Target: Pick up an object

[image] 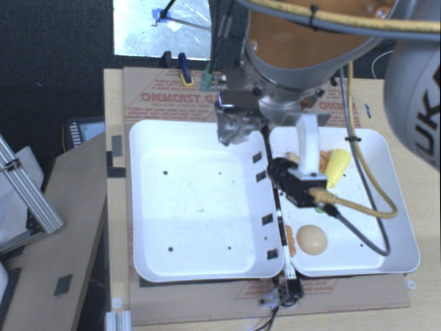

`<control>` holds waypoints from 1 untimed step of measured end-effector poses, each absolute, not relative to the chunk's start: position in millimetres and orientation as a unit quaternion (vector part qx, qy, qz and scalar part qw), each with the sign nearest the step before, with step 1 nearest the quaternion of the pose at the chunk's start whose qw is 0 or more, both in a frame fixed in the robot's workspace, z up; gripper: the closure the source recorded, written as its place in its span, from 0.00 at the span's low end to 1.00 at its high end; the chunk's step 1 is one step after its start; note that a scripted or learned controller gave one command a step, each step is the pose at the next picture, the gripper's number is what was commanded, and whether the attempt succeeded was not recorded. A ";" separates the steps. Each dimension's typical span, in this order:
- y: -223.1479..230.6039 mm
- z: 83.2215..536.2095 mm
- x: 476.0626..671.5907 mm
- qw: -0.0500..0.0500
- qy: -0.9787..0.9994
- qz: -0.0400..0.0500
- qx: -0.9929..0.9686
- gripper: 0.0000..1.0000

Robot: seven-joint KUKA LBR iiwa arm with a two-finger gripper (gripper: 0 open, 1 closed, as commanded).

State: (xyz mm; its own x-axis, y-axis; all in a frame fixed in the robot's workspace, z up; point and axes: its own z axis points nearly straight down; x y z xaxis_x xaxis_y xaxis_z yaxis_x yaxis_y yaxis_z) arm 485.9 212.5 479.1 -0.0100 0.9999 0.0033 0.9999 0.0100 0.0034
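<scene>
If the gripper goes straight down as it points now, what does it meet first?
Probably the left bin, near its far right corner; no object lies under the gripper, though depth is unclear.

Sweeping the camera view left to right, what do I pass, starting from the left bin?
Left bin → gripper, over that bin's far right corner → small orange piece by the divide → tan ball → yellow piece; the last three lie in the right bin.

Two white bins [193,205] are sitting side by side on printed cardboard [158,96]; what look like small clamps [185,69] are pinching its far edge.
</scene>
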 end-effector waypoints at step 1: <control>235.4 538.6 505.9 0.001 0.709 0.005 0.705 1.00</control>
State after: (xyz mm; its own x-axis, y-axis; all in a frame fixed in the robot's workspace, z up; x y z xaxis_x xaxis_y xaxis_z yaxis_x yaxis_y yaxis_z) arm 505.9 235.4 538.6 -0.0056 1.0000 0.0046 0.9999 0.0056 0.0084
